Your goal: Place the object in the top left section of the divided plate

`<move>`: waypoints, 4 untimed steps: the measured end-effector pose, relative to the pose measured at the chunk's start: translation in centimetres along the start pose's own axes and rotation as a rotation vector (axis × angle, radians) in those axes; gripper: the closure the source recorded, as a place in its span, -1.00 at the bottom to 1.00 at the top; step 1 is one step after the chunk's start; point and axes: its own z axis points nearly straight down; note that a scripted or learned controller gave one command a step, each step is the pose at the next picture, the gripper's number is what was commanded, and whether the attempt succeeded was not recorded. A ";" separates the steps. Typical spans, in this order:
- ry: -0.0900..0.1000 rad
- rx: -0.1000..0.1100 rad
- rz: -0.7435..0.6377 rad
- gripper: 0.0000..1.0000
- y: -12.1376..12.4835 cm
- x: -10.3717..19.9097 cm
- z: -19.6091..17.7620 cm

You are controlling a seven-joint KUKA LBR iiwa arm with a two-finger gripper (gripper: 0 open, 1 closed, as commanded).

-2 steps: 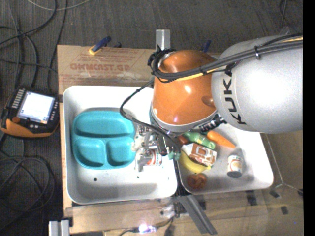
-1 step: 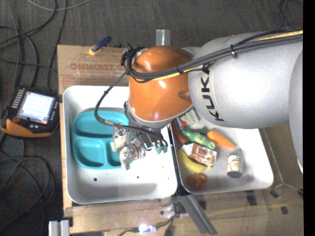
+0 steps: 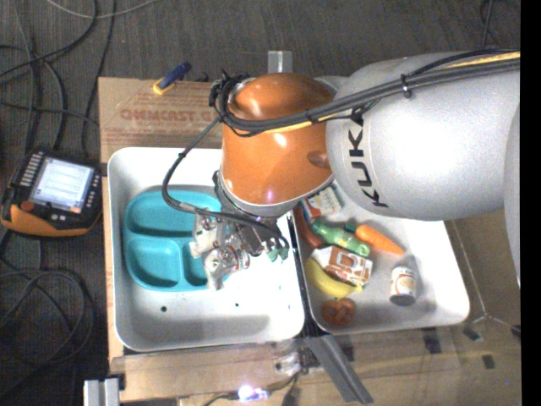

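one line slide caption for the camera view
KUKA end effector over turquoise divided plate in left bin; toy food in right bin.

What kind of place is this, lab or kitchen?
Likely a robotics lab: a KUKA arm over two white bins, a teach pendant on the floor, loose cables, and toy food in the right bin.

Dark grey carpeted floor (image 3: 101, 49) crossed by loose black cables (image 3: 51, 66); brown cardboard sheet (image 3: 161, 112) lying on it. Left of cardboard, orange-edged handheld pendant (image 3: 52, 191) with lit screen; blue-and-yellow tool (image 3: 172, 76) at cardboard's upper edge.
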 end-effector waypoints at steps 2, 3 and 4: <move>0.001 0.005 -0.165 1.00 -2.8 -2.0 1.7; 0.001 0.002 -0.653 1.00 1.3 -0.4 1.6; 0.002 0.001 -0.721 1.00 -1.5 2.2 3.4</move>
